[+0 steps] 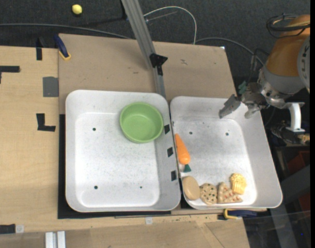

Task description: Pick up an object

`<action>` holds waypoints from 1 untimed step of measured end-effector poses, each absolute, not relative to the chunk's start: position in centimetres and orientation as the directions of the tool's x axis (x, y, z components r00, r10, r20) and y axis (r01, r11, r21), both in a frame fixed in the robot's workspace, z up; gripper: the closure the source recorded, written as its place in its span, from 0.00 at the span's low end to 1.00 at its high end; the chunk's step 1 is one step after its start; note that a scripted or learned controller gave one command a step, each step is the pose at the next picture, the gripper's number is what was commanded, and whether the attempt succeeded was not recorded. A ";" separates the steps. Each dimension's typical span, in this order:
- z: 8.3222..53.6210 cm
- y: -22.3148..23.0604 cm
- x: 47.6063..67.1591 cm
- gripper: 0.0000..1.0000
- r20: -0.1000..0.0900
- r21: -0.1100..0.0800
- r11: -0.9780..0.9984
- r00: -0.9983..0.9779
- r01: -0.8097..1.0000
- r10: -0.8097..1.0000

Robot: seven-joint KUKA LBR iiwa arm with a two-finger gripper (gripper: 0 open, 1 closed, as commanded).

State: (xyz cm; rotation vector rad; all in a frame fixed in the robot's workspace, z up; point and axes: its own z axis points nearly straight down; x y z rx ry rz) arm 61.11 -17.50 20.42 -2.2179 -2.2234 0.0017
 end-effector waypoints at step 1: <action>20.4 -17.5 61.1 0.00 0.000 -0.002 0.002 -0.002 1.000 1.000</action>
